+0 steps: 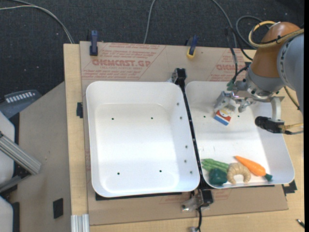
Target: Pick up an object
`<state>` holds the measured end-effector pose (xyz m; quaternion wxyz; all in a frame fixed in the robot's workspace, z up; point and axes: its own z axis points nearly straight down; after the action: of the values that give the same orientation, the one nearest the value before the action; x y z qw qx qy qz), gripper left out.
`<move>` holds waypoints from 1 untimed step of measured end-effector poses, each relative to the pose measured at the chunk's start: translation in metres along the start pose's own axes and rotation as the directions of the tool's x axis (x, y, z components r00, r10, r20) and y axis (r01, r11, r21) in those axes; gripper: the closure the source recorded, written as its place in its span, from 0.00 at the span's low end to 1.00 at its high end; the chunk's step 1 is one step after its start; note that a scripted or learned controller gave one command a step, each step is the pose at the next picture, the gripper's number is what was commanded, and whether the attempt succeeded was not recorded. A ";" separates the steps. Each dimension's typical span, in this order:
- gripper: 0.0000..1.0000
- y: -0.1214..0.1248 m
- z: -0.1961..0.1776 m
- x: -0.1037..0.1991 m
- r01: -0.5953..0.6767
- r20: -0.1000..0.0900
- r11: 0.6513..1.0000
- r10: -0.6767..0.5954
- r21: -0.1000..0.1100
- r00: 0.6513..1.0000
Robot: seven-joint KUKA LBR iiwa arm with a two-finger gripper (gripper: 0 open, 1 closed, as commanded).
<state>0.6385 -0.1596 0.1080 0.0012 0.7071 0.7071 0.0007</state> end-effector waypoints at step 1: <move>0.00 -0.004 0.024 -0.006 0.000 -0.001 1.000 0.000 0.004 1.000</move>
<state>0.6346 -0.1657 0.0838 -0.0007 0.7072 0.7070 -0.0004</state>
